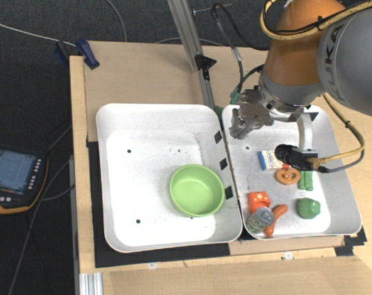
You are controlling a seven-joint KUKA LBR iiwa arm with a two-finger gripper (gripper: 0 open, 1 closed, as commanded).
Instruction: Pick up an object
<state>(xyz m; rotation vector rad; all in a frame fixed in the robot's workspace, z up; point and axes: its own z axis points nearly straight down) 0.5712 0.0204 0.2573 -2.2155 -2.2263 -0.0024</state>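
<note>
Hovering over the right bin (342, 217) far-left corner, gripper (242, 126) hangs with nothing visibly in it; finger state unclear. Nearer than it in that bin: blue box (268, 160), pretzel (288, 176), orange block (259, 200), green lump (308, 208), carrot (275, 216). Green bowl (197, 190) sits in left bin (112, 128).

A round lime-green plastic bowl (197, 190) sits upright at lower centre. At lower right lie a blue-white carton (269, 159), brown pretzel (288, 176), orange block (259, 200) and green lump (308, 208).
</note>
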